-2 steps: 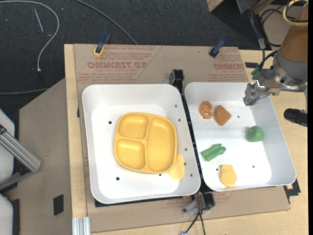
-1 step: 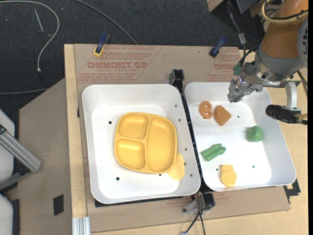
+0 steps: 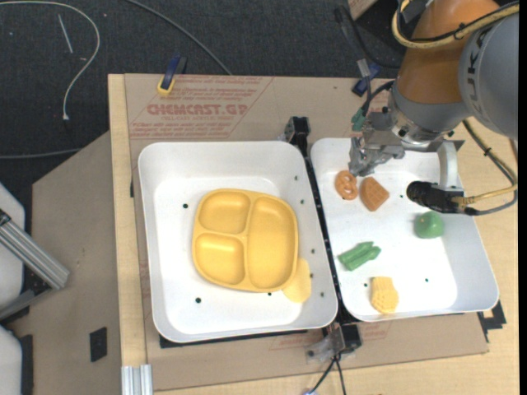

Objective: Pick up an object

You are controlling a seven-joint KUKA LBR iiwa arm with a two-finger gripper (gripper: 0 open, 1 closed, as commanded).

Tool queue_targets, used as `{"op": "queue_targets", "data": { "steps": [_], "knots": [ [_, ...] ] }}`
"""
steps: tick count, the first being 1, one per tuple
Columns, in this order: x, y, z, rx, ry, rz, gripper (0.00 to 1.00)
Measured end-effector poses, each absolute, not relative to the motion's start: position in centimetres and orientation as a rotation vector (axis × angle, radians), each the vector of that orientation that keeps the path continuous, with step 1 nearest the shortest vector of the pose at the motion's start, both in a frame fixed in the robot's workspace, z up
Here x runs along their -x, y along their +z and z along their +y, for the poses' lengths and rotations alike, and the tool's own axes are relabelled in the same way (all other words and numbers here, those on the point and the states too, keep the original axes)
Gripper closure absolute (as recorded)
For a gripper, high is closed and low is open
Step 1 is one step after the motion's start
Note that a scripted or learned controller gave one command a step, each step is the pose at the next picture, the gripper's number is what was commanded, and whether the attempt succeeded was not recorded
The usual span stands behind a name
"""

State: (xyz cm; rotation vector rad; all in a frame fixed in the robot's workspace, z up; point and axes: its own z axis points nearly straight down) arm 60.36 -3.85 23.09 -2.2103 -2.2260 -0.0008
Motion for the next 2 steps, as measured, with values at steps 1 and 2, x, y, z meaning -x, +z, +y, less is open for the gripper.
{"op": "queue_targets", "data": {
  "steps": [1, 2],
  "knots": [
    [-59.1, 23.3, 1.4, 2.212, 0.0, -2.225, 1.0],
    [-59.9, 23.0, 7.6, 2.212, -0.003, -2.228, 1.0]
  ]
}}
